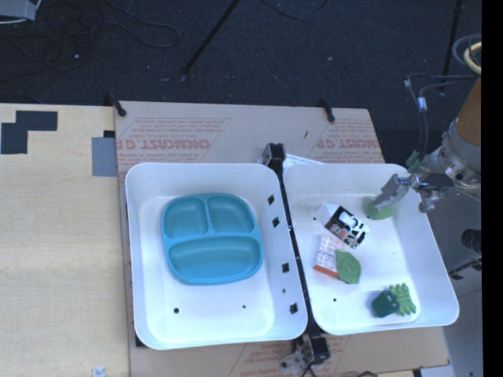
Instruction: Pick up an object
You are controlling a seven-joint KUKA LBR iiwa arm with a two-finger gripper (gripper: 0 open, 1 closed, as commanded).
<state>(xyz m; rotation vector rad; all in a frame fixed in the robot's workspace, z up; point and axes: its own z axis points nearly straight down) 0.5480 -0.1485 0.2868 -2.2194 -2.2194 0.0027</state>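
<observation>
My gripper (405,198) hangs over the far right part of the right bin (440,289), open, with nothing between its fingers. The tip of its left finger (388,192) is right at a small pale green object (376,210) on the bin floor; I cannot tell if they touch. In the middle of the bin lie a black-and-white item (346,226), an orange-and-white packet (326,254) and a green leaf-shaped piece (348,267). Close to the front right corner sits a dark green bushy toy (392,301).
A blue divided plate (211,238) lies in the left bin (145,305). A black divider rail (287,242) runs between the bins. Both stand on a cardboard sheet (196,136) over the wooden bench (55,250). Cables hang beside the arm at the right.
</observation>
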